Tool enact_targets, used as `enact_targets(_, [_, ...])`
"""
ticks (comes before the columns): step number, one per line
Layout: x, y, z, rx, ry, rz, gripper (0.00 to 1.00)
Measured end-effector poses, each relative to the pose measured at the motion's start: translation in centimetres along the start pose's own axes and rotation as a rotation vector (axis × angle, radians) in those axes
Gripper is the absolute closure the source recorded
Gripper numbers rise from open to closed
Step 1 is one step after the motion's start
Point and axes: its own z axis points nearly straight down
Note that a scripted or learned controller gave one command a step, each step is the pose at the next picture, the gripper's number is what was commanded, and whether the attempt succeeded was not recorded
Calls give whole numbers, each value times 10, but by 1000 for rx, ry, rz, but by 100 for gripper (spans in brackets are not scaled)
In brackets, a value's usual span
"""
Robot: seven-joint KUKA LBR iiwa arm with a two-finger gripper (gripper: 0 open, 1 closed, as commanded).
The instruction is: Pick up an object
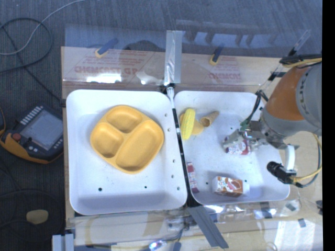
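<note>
In the right bin (272, 190) my gripper (236, 140) reaches in from the right and sits low, right over a small white and red packet (239, 149). The packet touches or lies just under the gripper's tip. A yellow corn cob (187, 122) lies at the bin's upper left, with a tan ice-cream cone (208, 120) beside it. An orange and white carton (229, 186) lies near the front wall. A small red and white wrapper (190, 174) rests against the left wall.
The left bin (84, 192) holds a yellow three-part plate (127, 138). A divider wall (178, 140) separates the bins. The arm's grey body with its orange band (288, 101) and black cables (282, 172) hang over the right bin's right side. A pendant (36, 135) lies on the floor at left.
</note>
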Motion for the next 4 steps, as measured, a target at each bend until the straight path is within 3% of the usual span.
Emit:
enact_targets(1, [0, 0, 0, 0, 0, 0, 0])
enact_targets(2, [0, -2, -6, 7, 2, 0, 100])
enact_targets(3, [38, 50, -27, 12, 6, -8, 100])
enact_targets(4, [38, 50, -27, 13, 5, -8, 0])
